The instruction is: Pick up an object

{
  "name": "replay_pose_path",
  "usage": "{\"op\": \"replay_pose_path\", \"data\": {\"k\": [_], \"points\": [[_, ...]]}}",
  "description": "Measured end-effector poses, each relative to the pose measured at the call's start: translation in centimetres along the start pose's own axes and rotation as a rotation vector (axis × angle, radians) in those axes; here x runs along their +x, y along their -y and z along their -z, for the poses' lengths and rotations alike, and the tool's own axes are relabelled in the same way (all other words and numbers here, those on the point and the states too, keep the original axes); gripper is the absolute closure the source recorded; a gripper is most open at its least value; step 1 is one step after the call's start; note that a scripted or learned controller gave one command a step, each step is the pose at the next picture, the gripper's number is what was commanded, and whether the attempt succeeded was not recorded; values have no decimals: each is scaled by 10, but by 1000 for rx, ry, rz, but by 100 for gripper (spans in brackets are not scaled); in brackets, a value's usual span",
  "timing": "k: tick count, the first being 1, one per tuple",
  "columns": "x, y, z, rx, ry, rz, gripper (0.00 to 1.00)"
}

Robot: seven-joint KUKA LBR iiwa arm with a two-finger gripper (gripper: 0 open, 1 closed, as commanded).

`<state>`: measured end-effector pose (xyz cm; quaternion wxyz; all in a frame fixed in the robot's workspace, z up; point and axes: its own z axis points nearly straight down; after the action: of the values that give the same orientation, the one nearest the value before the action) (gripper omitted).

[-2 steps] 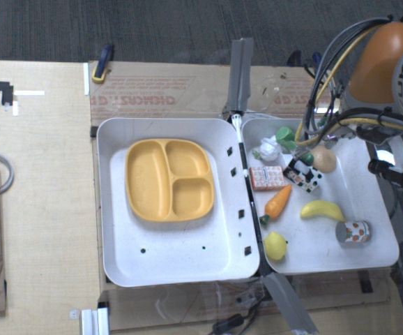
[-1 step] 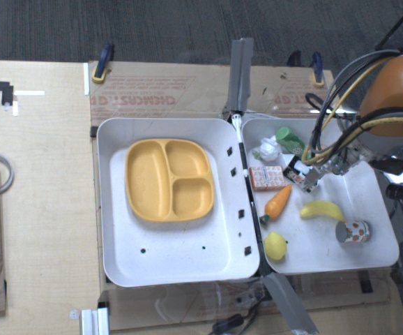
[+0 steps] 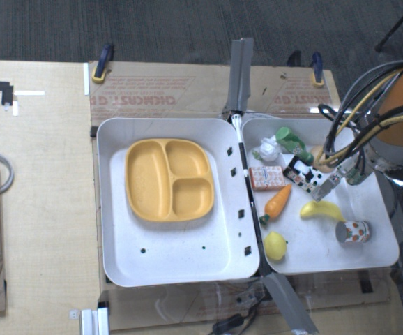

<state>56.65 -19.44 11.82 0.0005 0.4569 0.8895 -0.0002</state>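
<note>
Approach step in hand. The hand (image 3: 325,185) sits low in the right bin (image 3: 379,253), just above the banana (image 3: 321,211) and beside a black-and-white toy (image 3: 300,172); its grip state cannot be told. Next move calls for closing squarely on one object, probably the banana.

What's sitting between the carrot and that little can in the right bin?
A yellow plastic banana lies between the orange toy carrot and the small can, seen from the overhead camera.

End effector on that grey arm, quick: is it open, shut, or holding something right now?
End effector: cannot be told. It hangs low over the right bin, just above the banana, with cables in front of it.
</note>
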Motion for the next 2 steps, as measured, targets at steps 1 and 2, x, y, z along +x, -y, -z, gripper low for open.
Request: {"op": "replay_pose_path", "data": {"k": [1,2], "points": [[-49,-20,78,-2,5,465,0],[6,-41,55,-1,1,546,0]]}}
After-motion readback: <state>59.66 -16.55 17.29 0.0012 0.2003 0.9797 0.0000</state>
